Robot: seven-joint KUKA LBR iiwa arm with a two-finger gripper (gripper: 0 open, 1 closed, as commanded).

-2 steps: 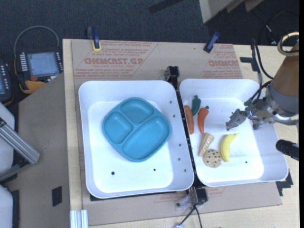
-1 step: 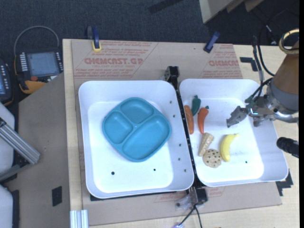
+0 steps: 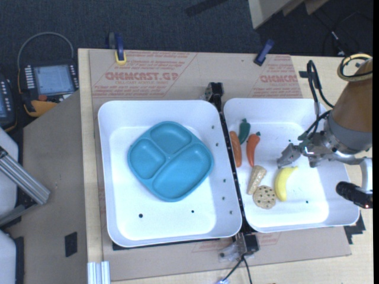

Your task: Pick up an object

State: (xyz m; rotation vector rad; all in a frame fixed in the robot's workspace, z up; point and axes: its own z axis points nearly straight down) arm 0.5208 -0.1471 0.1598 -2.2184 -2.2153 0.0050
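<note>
One banana [image 3: 283, 183], long axis near-vertical, by cookie [image 3: 264, 196].

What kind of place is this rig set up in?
Probably a robotics lab bench: two white bins on a clamped board, toy food such as a banana, and a teach pendant lying beside it.

You'll find the arm [image 3: 355, 108] cut off by the right edge, the right bin's [image 3: 308, 218] far corner hidden beneath it, and the pincer's [image 3: 299, 155] fingertips too blurred to judge.
</note>
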